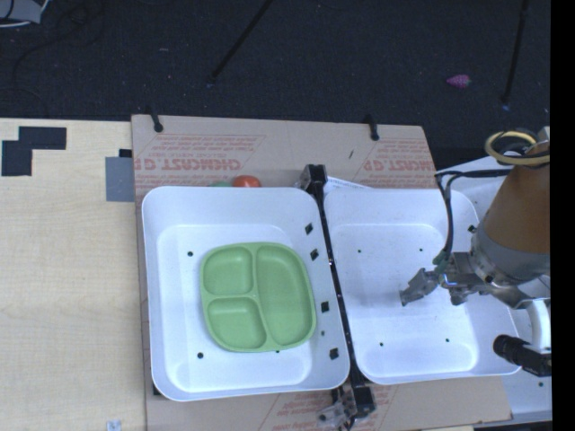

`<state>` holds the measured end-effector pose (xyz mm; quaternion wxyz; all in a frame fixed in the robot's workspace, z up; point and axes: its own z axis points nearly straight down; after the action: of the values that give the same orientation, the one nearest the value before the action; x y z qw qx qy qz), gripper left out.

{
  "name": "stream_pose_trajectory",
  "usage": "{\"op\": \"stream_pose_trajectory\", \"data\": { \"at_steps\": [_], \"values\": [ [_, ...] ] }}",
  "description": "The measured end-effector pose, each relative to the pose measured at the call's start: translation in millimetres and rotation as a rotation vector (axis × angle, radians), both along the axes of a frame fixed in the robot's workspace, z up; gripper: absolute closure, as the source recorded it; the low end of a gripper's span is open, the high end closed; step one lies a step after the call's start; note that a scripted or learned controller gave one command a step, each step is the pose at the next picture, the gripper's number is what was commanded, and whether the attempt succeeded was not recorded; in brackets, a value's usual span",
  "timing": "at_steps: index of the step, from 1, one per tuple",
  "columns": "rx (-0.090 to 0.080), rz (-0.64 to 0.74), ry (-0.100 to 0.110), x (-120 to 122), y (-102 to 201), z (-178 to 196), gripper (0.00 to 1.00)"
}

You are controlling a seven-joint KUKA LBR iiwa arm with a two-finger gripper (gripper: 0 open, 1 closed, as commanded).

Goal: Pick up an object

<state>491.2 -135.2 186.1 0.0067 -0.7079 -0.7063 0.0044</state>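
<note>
Gripper [429, 287], finger state unclear, sits well apart from green divided plate [258, 296]; should cross divider, descend squarely onto rim.

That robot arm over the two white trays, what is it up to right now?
It is trying to pick something up. The arm reaches in from the right, and its gripper hangs over the right bin, with nothing seen between its fingers. The one thing lying in the bins is a green divided plate, flat in the left bin, well away from the gripper. A small red object sits just behind the left bin's far rim.
</note>
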Motion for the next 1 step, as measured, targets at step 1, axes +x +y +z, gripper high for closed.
{"op": "stream_pose_trajectory", "data": {
  "at_steps": [1],
  "values": [
    [-0.002, 0.002, -0.012, 2.9, -0.2, 5.8, 0.00]
  ]
}}
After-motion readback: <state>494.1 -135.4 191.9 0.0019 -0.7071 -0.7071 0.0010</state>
